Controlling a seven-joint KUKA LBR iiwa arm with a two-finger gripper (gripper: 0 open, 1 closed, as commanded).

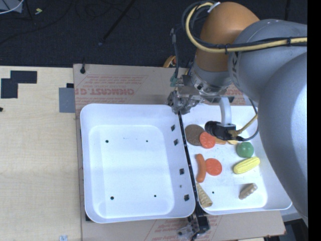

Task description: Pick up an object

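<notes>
Near the tool [180, 103], a brown disc [192, 132] touches a red piece [207, 140].

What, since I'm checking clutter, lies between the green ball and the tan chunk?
The yellow corn lies between them, seen in the camera view.

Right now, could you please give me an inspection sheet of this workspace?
Surface: left bin and right bin, white, side by side on cardboard.
Job's things: all in the right bin: brown disc, red lump, red disc, orange stick, green ball, yellow corn, tan cone, tan chunk.
Clutter: nothing seen.
Hand: hand over the far end of the bins' shared edge; no object seen in it.
Cables: yellow cable looped beside the orange band.
Surroundings: pale wooden bench with black patches; dark behind.
</notes>
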